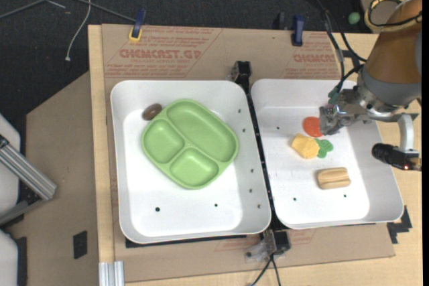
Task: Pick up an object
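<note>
The grey metal two-finger gripper (330, 120) sits low against the round red-orange toy tomato (312, 126); whether it grips anything is unclear.

There are two white bins (134, 211) (375, 204) and one green plate (190, 143). One brown nut (153, 112) lies there. There are four toy foods: one red (312, 125), one yellow (305, 146), one green (326, 148), one tan (333, 178).
</note>
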### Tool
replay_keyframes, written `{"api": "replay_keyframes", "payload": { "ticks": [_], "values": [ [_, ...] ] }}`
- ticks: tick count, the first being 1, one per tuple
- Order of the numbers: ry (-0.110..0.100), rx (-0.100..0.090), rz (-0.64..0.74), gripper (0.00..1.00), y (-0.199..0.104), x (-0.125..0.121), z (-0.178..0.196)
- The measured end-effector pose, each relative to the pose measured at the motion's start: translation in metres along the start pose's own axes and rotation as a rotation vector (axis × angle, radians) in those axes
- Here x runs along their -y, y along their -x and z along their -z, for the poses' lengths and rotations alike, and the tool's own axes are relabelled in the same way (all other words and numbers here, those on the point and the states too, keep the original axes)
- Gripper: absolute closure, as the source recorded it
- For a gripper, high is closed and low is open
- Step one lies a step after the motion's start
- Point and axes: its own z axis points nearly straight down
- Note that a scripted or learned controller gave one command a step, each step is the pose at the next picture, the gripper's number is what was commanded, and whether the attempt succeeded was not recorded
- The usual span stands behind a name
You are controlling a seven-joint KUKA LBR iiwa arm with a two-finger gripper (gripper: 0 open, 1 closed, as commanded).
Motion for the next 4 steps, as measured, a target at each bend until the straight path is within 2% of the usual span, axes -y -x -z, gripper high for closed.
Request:
{"api": "replay_keyframes", "payload": {
  "ticks": [1, 2, 3, 4],
  "values": [
    [0.014, 0.002, 0.003, 0.0, 0.0, -0.003, 0.007],
    [0.009, 0.001, 0.002, 0.0, -0.001, -0.004, -0.035],
    [0.021, 0.002, 0.001, 0.0, 0.008, -0.002, -0.082],
    [0.015, 0.002, 0.002, 0.0, 0.007, -0.003, -0.097]
  ]
}}
